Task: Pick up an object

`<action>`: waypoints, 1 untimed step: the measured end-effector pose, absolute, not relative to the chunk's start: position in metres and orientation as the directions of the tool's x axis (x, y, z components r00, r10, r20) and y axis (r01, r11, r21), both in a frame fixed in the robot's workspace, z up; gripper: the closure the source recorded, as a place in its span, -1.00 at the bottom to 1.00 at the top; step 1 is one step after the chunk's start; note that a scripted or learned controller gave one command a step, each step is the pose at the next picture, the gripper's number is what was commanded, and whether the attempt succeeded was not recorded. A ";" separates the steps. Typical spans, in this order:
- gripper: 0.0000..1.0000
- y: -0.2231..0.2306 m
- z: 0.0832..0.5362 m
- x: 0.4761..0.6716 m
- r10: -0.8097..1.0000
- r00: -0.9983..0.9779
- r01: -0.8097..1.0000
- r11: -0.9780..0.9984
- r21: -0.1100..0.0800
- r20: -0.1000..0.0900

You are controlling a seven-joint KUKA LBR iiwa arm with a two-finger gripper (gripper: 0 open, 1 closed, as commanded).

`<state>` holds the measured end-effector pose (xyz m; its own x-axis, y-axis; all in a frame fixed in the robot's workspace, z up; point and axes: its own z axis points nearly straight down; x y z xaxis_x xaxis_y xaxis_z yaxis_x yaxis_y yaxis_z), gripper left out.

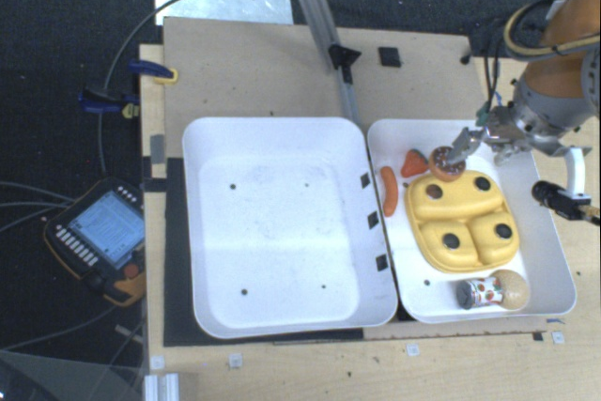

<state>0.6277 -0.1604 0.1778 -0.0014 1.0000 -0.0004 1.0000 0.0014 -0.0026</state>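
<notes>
Left bin (272,221) on the counter (244,61). Right bin (554,282): orange sausage (389,191) at left edge, yellow tray (462,219) centre, can (481,293) near side. Gripper (454,155) at far side, fingers closed around small donut (446,162).

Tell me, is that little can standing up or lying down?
Lying down: the can rests on its side in the right bin.

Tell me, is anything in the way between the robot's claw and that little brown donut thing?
Nothing visible is. The gripper sits right above the brown donut-like toy at the far end of the right bin. The yellow block lies beside it, nearer the camera.
</notes>
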 end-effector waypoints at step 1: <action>-1.00 -0.161 0.134 0.628 1.000 -0.003 1.000 0.003 0.008 -0.002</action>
<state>0.6275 -0.1613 0.1338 -0.0031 1.0000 -0.0018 1.0000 0.0031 0.0079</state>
